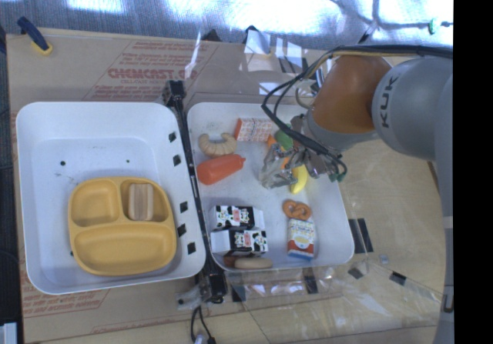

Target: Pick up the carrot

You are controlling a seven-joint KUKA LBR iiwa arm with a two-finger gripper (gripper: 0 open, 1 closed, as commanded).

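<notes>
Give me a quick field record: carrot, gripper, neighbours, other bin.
carrot: orange carrot lying in the right bin, near its left wall
gripper: gripper down in the right bin, to the carrot's right, apart from it
near carrot: croissant just above; two milk cartons below
left bin: yellow divided plate
task status: carrot not yet picked up

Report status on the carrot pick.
End effector low in right bin, right of carrot. Carrot flat on bin floor, not gripped. Croissant just behind it.

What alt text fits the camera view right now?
The arm's tool hangs low in the right bin, right of the orange carrot, which lies free beside the croissant. A yellow tray sits in the left bin.
</notes>
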